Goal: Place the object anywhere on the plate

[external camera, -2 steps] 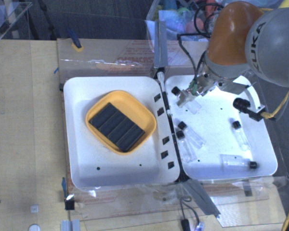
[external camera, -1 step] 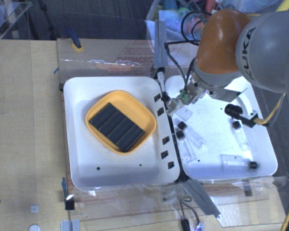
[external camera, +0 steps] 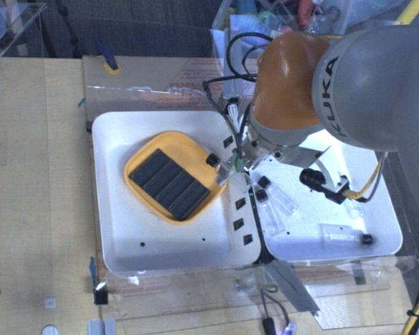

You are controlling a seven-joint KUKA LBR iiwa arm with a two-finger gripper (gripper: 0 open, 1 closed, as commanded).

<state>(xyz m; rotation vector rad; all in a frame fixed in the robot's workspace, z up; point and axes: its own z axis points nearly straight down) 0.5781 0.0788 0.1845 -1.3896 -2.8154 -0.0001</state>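
Observation:
A yellow, rounded-square plate point(external camera: 145, 158) lies tilted in the left bin point(external camera: 119, 243). A black ridged rectangular object point(external camera: 169, 181) rests flat on the plate, covering most of its middle. My gripper point(external camera: 225, 167) hangs at the plate's right edge, close to the wall between the two bins. It is to the right of the black object and apart from it. The grey arm with its orange band point(external camera: 286, 82) reaches in from the upper right and hides the back of the right bin.
The right bin point(external camera: 384, 215) holds clear plastic vials with black caps, one near the front point(external camera: 342, 236) and one by the divider point(external camera: 276, 202). A box of mixed clutter point(external camera: 286, 2) stands behind the bins. Bare wooden bench point(external camera: 35, 187) lies to the left.

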